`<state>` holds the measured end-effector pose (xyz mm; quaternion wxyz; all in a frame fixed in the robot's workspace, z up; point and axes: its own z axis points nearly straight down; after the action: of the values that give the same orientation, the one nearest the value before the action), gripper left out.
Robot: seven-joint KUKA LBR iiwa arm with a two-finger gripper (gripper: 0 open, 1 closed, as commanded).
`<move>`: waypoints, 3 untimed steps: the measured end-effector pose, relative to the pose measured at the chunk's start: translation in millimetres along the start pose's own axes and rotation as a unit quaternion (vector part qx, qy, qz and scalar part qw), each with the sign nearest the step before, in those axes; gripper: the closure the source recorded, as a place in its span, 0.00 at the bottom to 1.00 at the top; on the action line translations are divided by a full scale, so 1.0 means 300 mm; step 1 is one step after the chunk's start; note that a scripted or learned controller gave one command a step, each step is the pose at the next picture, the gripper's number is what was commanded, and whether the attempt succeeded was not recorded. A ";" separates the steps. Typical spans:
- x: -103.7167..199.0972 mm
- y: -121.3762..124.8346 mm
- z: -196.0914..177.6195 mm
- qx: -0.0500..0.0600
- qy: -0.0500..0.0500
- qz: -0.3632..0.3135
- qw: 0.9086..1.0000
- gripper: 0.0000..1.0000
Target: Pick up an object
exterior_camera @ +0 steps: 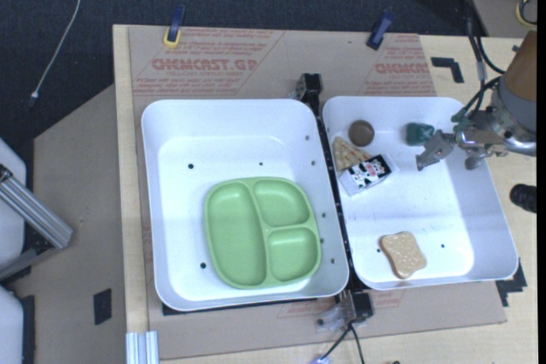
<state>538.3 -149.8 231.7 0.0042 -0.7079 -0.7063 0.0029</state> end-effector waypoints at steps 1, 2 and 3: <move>0.001 0.007 -0.017 -0.005 -0.001 -0.001 1.000 0.00; 0.012 0.001 0.128 -0.002 0.000 -0.001 1.000 0.00; 0.011 -0.006 0.328 -0.004 -0.001 -0.001 1.000 0.00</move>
<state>535.6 -146.2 133.4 0.0007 -0.7072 -0.7070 0.0003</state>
